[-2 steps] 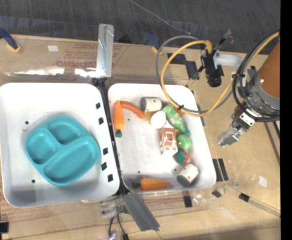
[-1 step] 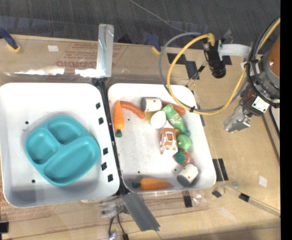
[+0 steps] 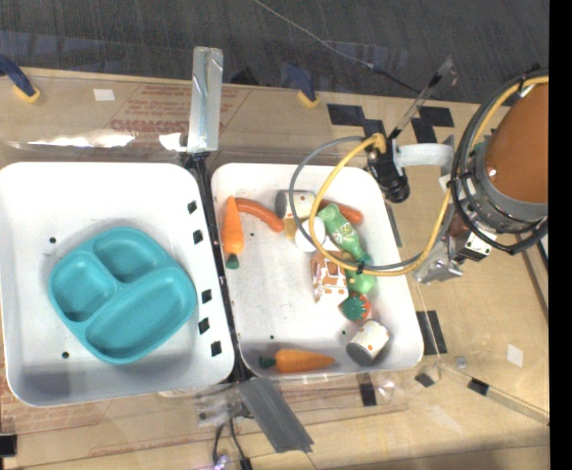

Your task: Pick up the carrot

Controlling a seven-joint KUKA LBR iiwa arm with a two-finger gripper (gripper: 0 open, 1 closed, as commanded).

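Note:
Several orange carrot-like pieces lie in the right bin (image 3: 266,302). One carrot (image 3: 232,231) lies along the bin's left wall with its green end toward the front. A thinner curved orange piece (image 3: 258,211) lies just right of its top. Another carrot (image 3: 302,361) rests along the front wall. My gripper (image 3: 441,267) hangs outside the right bin, past its right wall and apart from every carrot. The arm's orange band (image 3: 521,145) shows above it at the right edge.
A green bottle (image 3: 341,229), a small printed pack (image 3: 328,276), a green and orange toy (image 3: 357,306) and a white cup (image 3: 368,342) crowd the right bin's right half. A teal divided plate (image 3: 119,292) lies in the left bin (image 3: 31,213).

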